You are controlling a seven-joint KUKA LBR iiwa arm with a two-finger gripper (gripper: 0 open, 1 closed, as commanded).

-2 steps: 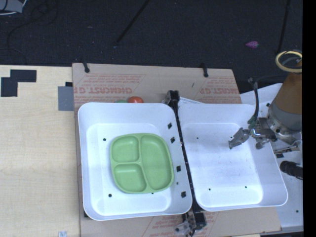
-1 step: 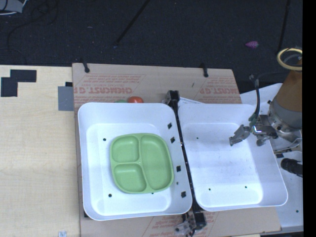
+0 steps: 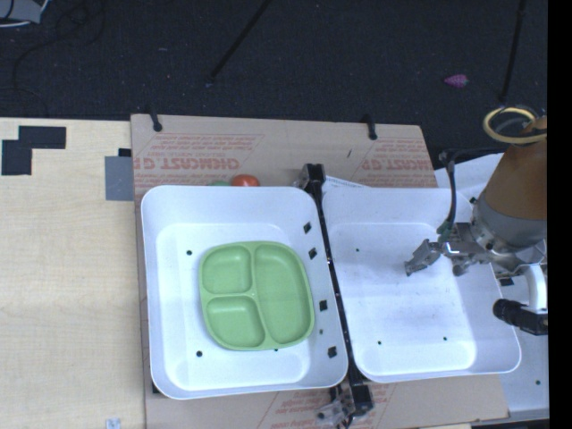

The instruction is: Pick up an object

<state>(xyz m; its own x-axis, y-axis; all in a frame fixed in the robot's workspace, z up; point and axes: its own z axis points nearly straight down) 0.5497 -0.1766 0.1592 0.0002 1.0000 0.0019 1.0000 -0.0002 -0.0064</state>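
Currently the gripper (image 3: pixel 427 257) hangs over the right bin (image 3: pixel 420 365), well apart from the green plate (image 3: pixel 256 295) lying flat in the left bin (image 3: pixel 174 239). Fingers look spread, nothing between them. Probably staged before reaching left.

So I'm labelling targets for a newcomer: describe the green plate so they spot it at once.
Two white bins sit side by side; take the left bin. The plate lies flat on its floor: pale green, rounded, split into three compartments. It is the one coloured thing in either bin.
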